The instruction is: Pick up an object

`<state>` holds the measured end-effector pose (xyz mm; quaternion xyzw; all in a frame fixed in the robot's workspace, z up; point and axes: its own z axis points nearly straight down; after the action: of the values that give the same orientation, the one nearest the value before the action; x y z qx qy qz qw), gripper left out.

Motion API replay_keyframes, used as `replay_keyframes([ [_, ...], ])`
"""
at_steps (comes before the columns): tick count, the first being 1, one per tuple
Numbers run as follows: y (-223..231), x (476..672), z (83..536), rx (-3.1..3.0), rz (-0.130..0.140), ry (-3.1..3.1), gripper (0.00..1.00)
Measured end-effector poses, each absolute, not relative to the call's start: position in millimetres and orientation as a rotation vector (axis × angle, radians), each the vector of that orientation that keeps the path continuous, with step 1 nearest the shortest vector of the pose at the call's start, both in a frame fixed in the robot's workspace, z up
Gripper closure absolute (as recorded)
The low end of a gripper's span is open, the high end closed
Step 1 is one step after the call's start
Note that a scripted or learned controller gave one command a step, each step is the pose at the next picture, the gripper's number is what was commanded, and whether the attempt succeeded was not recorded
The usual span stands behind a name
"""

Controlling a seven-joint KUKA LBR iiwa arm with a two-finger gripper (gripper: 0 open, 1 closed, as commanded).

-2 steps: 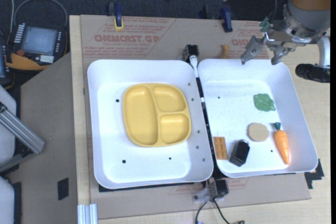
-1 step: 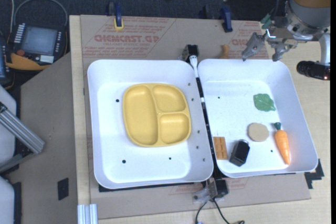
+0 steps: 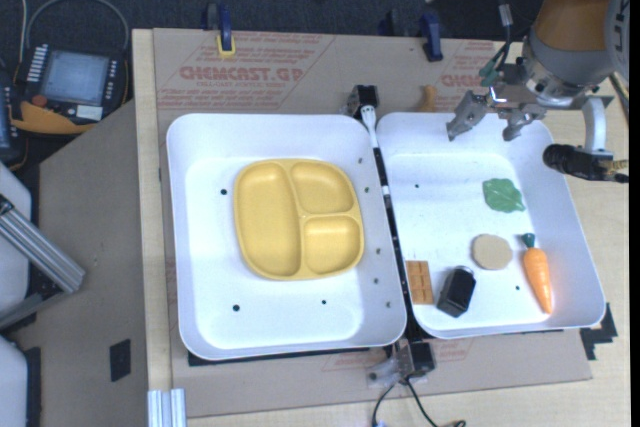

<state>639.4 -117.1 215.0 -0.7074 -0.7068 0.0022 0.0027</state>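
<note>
Nearest the camera, along the six o'clock edge of the right bin [image 3: 560,175], lie a small brown block [image 3: 419,282] at its seven o'clock corner, a black object [image 3: 457,292] touching beside it, and a toy carrot [image 3: 538,277] at about four o'clock, leafy end pointing toward twelve. Just beside the carrot's top, toward nine o'clock, sits a round tan disc [image 3: 491,252]. Farther in, near the bin's middle and toward three o'clock, rests a green leafy piece [image 3: 503,195].

The left bin [image 3: 200,215] holds a yellow divided plate [image 3: 298,217] at its centre, with one long compartment on the nine o'clock side and two smaller ones toward three o'clock.

Farthest back, the gripper [image 3: 490,117] hangs over the right bin's twelve o'clock rim, fingers spread wide with nothing between them, well apart from every object in the bin.
</note>
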Motion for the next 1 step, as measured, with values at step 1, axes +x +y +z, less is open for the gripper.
replay_keyframes([
  [1,-119.2,638.6,150.9,-2.217,0.007,-2.217,0.0],
])
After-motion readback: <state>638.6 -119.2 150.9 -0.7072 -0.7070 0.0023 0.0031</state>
